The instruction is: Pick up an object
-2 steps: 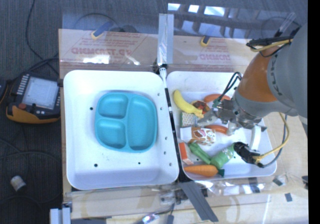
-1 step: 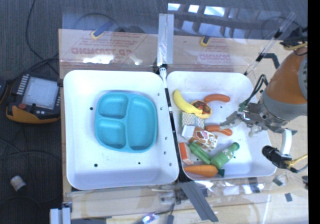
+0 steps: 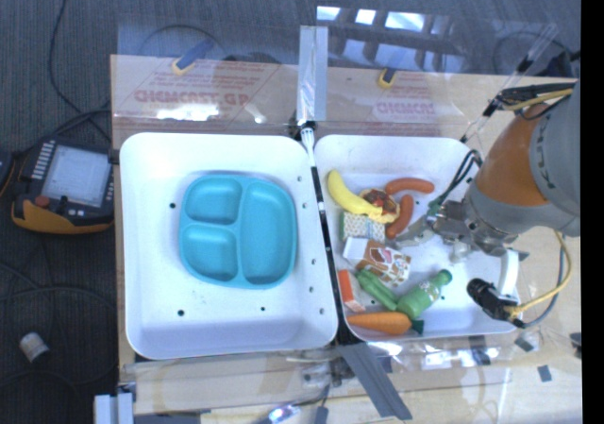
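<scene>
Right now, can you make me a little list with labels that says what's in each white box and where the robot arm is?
left bin: a blue divided plate
right bin: banana, two sausages, carrot, green bottle, small food packets
toy pile: crowded on the right bin's left side
arm: over the right bin's right side
gripper: low, beside the sausages
holding anything: nothing seen held

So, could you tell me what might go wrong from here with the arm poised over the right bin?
The toys in the right bin are packed tight: the banana, sausages, green bottle and carrot touch or overlap, so a grab may catch two things or slip off. The gripper sits beside the pile, not over one item, so it could close on nothing. The bottle and carrot lie near the bin wall, leaving little finger room.
</scene>
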Robot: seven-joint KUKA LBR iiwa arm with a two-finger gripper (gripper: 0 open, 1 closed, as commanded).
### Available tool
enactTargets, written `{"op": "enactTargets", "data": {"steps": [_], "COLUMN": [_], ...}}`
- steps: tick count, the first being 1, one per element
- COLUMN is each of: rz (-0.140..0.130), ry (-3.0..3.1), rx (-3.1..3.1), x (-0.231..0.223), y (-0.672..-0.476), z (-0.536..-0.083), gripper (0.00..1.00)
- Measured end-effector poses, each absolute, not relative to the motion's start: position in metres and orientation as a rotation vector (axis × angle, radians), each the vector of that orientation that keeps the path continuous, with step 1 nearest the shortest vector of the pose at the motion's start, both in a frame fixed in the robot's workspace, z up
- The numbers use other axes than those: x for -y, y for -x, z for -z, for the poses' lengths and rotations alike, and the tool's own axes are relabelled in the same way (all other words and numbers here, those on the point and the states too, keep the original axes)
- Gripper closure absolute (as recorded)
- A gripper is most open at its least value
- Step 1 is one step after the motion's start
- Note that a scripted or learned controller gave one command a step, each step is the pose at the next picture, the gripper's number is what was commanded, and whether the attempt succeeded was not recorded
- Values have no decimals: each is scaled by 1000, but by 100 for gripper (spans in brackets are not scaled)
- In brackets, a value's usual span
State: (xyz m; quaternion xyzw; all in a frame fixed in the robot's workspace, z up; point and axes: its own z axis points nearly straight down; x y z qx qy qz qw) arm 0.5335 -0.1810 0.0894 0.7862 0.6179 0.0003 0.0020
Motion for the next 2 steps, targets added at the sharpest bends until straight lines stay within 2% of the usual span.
{"op": "enactTargets", "data": {"steps": [1, 2], "rz": [-5, 1], "ry": [-2491, -2488], "rx": [-1897, -1899], "x": [170, 170], "y": [-622, -622], "z": [-89, -99], "gripper": [0, 100]}}
